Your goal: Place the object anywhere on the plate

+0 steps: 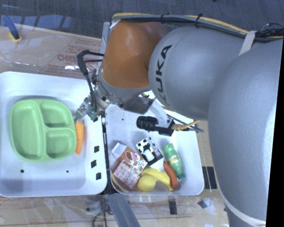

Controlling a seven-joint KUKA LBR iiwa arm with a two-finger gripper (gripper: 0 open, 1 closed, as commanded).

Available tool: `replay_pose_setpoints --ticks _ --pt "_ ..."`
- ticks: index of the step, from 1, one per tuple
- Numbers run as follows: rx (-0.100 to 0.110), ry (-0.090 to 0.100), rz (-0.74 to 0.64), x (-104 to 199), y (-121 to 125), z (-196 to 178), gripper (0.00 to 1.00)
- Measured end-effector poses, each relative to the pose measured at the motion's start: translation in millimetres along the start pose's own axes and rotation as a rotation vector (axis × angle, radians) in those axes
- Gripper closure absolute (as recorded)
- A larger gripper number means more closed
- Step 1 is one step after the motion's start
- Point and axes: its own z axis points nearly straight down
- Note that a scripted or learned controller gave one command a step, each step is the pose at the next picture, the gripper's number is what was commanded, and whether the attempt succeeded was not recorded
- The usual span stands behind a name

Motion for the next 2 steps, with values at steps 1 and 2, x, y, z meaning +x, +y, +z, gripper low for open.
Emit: replay_pose_setpoints --ticks 1,2 --pt "0.0 0.0 0.001 -0.2 -0.2 0.1 0.0" --pt "-0.001 -0.002 -0.004 -0.7 0.7 -10.6 1.0"
